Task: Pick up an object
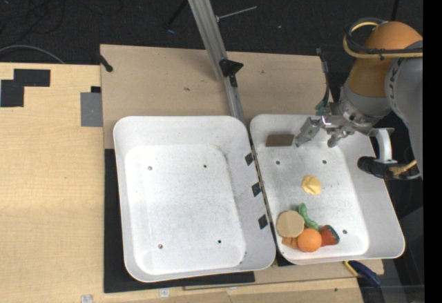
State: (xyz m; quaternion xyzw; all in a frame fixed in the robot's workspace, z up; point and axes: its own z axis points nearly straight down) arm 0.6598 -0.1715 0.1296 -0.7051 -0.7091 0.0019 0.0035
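A slanted overhead view shows a bench with two shallow white bins side by side. The left bin [181, 198] has nothing visible in it. The right bin [373, 239] holds a few small objects. A grey arm [407, 88] with an orange band reaches in from the right, and its gripper [322, 133] hangs over the far end of the right bin, with its fingers spread apart and nothing between them.

Just left of the gripper, near the far left corner of that bin, lies a flat brown block [279, 139]. It is apart from the fingers, not touching them. Near the middle of the bin sits a small yellow piece [311, 186], alone and well clear of the walls. At the near end a cluster is packed together: a tan disc [291, 224], an orange ball [309, 240], a red piece [329, 237] and a green bit [304, 214], all touching or overlapping.

The yellow piece looks the easiest pick. It seems small, light and probably rigid plastic, with a lumpy rounded shape that could slip, so a grip across its narrow middle would likely hold best. The brown block lies low and flat, leaving little edge to catch. The clustered items crowd each other, so fingers could strike a neighbour.
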